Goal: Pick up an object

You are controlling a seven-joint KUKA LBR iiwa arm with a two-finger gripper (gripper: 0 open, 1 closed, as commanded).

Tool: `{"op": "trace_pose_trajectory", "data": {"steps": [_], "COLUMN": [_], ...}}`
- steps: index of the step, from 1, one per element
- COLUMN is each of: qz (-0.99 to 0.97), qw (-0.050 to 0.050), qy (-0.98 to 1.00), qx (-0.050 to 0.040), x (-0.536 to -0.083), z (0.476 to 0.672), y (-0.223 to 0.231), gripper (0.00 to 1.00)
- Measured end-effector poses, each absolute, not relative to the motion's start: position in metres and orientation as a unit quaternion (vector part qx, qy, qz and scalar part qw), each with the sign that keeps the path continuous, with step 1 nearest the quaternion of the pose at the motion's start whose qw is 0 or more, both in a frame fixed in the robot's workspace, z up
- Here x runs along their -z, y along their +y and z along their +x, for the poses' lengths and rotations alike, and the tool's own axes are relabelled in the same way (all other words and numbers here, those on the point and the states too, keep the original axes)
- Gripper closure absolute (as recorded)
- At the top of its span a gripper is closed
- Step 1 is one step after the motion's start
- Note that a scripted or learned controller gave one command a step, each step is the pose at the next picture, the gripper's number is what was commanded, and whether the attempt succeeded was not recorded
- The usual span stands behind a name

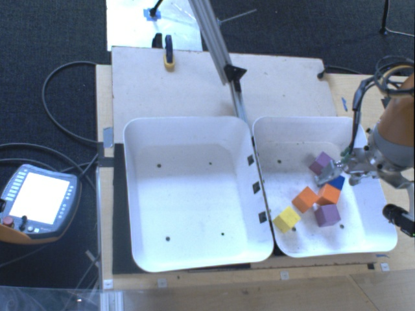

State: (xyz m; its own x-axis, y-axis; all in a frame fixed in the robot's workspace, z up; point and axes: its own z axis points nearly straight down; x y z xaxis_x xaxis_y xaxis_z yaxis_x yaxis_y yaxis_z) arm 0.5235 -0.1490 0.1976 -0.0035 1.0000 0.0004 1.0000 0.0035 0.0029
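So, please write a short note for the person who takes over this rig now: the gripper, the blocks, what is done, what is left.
Gripper: low in the right bin, among the blocks; whether it grips anything cannot be told.
Blocks, all in the right bin: purple block touching the gripper, blue block just under it, two orange blocks, a second purple block, yellow block.
Done: nothing visibly lifted.
Left: grasp one block and raise it.

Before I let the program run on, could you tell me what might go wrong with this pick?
1. The gripper sits amid tightly packed blocks: the purple block, blue block and orange block touch or nearly touch, so it may nudge neighbours or catch two.
2. A knocked block could slide into the yellow block, near the right bin's edge.
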Motion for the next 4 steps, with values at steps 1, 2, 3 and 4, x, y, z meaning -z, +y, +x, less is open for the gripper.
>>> {"op": "trace_pose_trajectory", "data": {"steps": [1, 2, 3, 4], "qz": [0.705, 0.704, 0.704, 0.704], "qw": [0.009, 0.006, -0.002, 0.001], "qy": [0.709, 0.71, 0.711, 0.71], "qx": [-0.0051, -0.0033, -0.0004, -0.0013], "x": [-0.114, -0.094, -0.09, -0.101], "z": [0.53, 0.587, 0.54, 0.542], "y": [-0.171, -0.162, -0.096, -0.1], "gripper": [0.0, 0.0, 0.0, 1.0]}}
